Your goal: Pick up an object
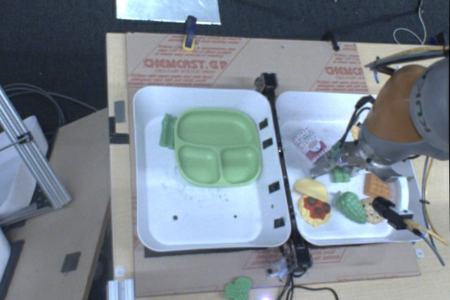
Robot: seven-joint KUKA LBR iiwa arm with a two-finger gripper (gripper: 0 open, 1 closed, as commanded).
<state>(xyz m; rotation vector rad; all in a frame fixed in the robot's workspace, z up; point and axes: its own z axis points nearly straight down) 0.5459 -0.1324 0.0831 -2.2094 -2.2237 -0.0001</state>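
- We see the hand [336,166] low in the right bin [320,109], among the small toys gathered there for picking.
- It sits over a small green piece [340,175]; how far it stands open, and whether it grips the piece, we cannot tell.
- The piece is too hidden for us to judge its long axis.
- The green tray [214,145] lies flat in the left bin [151,151].

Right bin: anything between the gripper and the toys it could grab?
Nothing visible. The gripper is already low in the right bin, right over a small green piece. The banana, pizza toy and green leafy toy lie uncovered beside it.
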